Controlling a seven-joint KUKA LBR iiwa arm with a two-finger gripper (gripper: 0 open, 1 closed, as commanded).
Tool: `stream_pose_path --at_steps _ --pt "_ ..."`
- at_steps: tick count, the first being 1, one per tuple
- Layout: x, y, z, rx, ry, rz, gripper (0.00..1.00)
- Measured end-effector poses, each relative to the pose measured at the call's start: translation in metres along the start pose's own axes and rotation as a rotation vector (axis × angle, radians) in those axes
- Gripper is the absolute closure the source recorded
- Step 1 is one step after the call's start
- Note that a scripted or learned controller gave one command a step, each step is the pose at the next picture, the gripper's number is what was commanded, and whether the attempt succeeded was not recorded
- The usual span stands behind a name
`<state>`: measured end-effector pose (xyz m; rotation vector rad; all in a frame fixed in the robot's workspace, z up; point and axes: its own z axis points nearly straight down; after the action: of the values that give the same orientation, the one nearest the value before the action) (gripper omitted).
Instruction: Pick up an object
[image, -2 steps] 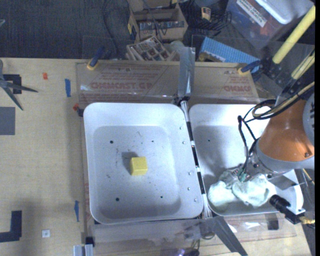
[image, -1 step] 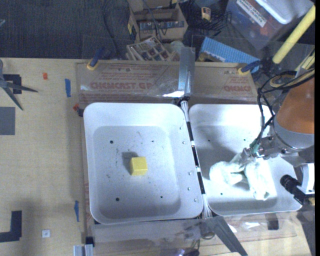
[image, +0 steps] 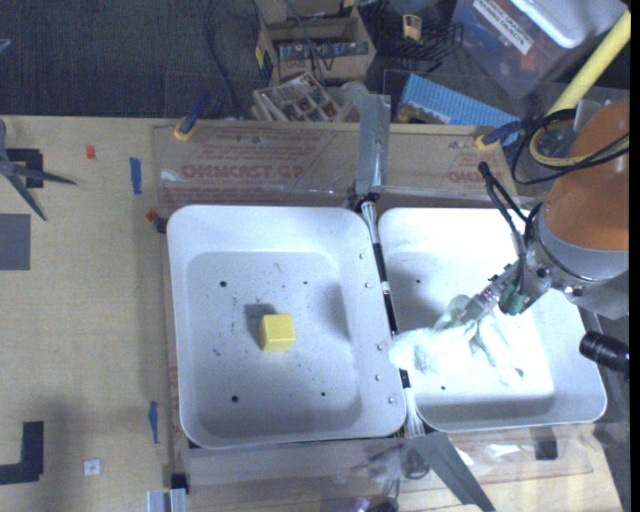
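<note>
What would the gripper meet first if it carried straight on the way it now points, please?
The gripper points down-left inside the right bin. Going on, it would likely meet the pale object lying just ahead on the bin floor, though depth is hard to judge.
</note>
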<state>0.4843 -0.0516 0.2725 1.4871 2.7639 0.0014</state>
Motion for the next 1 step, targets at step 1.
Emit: stream_pose_path --at_steps 1 --pt "-0.0175 -0.018 0.0734 0.004 0.004 0.219 1.0"
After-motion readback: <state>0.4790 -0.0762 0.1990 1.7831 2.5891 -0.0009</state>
